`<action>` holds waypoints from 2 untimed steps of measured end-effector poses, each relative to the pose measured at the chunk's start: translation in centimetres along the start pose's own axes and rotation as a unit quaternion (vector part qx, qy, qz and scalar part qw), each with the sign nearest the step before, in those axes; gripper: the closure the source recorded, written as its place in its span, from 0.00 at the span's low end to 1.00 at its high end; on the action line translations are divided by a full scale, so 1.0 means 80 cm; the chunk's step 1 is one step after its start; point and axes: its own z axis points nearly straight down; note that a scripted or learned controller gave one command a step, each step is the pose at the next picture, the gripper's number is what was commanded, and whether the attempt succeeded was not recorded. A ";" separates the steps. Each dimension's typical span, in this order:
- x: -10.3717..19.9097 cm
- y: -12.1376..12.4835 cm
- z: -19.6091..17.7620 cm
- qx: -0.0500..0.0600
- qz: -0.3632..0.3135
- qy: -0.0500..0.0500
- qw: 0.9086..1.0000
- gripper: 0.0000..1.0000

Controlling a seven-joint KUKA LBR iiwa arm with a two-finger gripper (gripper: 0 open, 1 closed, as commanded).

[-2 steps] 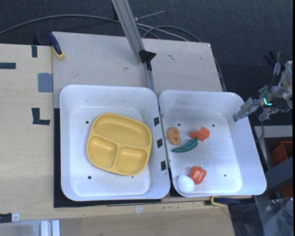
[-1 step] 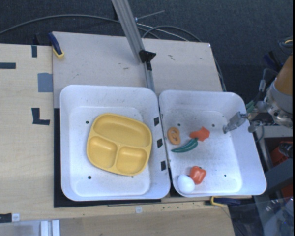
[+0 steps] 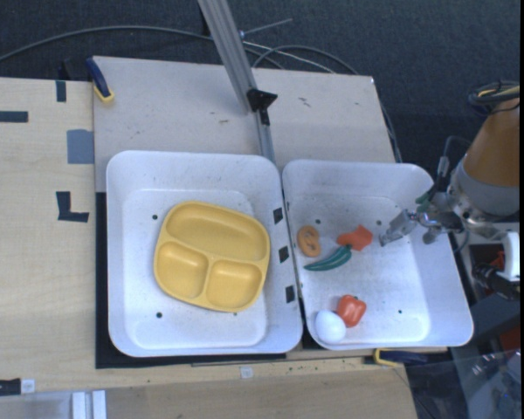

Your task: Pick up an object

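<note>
The jaws are hanging slightly parted and holding nothing at the right bin's [image 3: 437, 317] right side, angling toward the orange piece [image 3: 357, 237] just to their left, which is lying beside the green pepper [image 3: 329, 259], probably the handiest pick.

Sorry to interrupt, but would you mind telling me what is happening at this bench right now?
A robot arm reaches in from the right, its gripper over the right bin, beside an orange toy and a green pepper. Nothing shows between its fingers. A small brown piece, a red pepper and a white egg also lie there. The left bin holds a yellow divided tray.
</note>
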 end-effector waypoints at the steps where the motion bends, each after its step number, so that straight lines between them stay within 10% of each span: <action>1: 0.004 0.003 0.055 0.000 0.000 0.000 1.000 0.00; 2: 0.004 0.004 0.040 -0.002 0.000 0.000 1.000 1.00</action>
